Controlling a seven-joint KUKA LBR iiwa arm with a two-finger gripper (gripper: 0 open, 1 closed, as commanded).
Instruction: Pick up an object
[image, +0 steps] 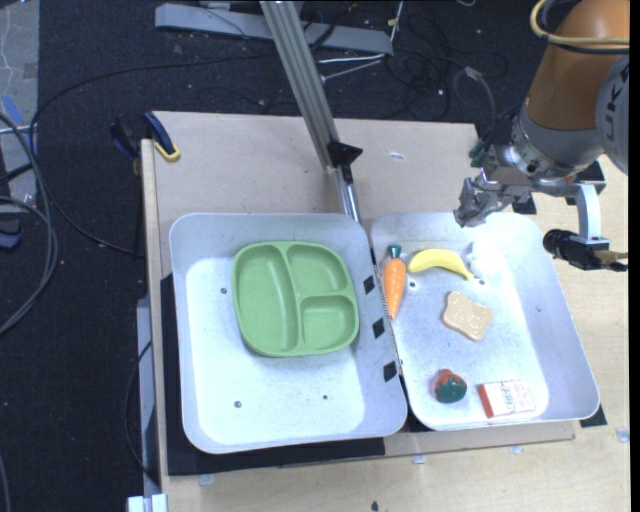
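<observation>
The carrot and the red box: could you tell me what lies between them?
In the camera view, the bread slice lies between the carrot and the red box.

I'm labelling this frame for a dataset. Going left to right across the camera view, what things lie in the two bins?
green divided plate → carrot → banana → slice of bread → red and white box
</observation>
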